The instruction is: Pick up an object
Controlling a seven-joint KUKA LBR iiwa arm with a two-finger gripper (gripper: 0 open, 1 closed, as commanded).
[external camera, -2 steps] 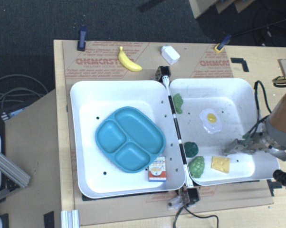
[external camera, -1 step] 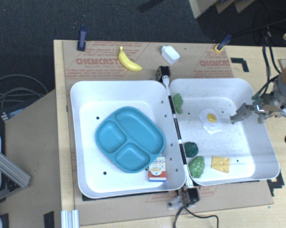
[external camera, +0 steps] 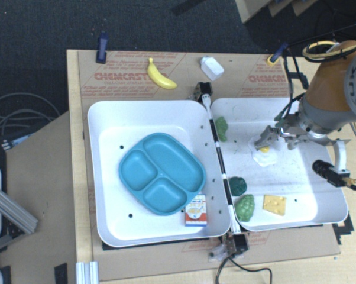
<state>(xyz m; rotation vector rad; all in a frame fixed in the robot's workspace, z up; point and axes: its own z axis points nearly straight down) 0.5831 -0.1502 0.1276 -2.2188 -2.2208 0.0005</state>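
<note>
From my remote seat, nearest me a small red-and-white carton point(external camera: 196, 211) sits at the left white bin's point(external camera: 101, 135) front edge, beside the blue three-compartment plastic tray point(external camera: 160, 171). In the right white bin point(external camera: 326, 213), a leafy green toy vegetable point(external camera: 245, 207) and a yellow cheese wedge point(external camera: 274, 205) lie in front, a darker green piece point(external camera: 236, 186) just behind them. Farther back, the jaws point(external camera: 265, 142) hang directly over a small pale yellow-white object point(external camera: 263, 156); I cannot tell how far apart they stand, nor whether they touch it. Beyond the bins, a yellow toy banana point(external camera: 160, 76) rests on the surface point(external camera: 130, 76).
</note>
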